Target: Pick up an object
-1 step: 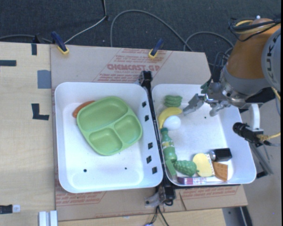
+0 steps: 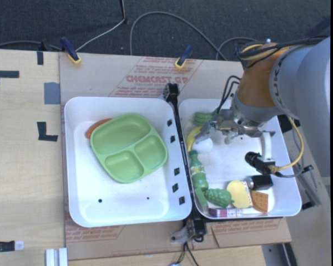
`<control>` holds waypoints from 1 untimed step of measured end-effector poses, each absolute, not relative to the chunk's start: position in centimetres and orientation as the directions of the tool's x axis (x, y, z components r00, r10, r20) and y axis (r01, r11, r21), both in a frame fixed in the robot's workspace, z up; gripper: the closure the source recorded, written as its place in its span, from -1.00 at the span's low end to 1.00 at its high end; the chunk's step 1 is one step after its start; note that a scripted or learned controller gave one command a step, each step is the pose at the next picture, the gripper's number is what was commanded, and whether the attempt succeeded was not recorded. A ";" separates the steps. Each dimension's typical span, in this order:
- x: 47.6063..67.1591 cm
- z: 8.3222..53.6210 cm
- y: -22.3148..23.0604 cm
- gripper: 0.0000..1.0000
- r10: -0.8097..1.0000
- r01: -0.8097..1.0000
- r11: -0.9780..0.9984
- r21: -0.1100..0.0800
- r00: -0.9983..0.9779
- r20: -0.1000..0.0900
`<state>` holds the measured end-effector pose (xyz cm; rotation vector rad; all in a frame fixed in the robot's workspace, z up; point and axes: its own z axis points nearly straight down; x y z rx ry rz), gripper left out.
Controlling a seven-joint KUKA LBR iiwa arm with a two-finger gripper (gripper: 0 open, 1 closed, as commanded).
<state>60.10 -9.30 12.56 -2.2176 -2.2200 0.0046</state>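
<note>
In the left white bin (image 2: 77,165), toward the table's left side, you have a light green three-compartment plastic plate (image 2: 129,147) lying over an orange piece (image 2: 94,127). In the right white bin (image 2: 286,201), small objects crowd its left wall and near edge: a yellow banana-like piece (image 2: 193,136), a green bottle (image 2: 198,176), a yellow block (image 2: 238,194). Nothing looks lifted yet, so the pick remains. The grey arm with its orange band (image 2: 255,87) leans in from the right, its tool (image 2: 225,127) low over the bin's far-left corner; I cannot tell its opening.

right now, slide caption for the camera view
KUKA arm's end effector low over right bin clutter; green divided plate lies in left bin.
</note>
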 end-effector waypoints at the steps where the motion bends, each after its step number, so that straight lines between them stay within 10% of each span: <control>1: 65.3 9.1 -9.3 -1.00 1.000 1.000 0.002 -0.002 -0.002 0.000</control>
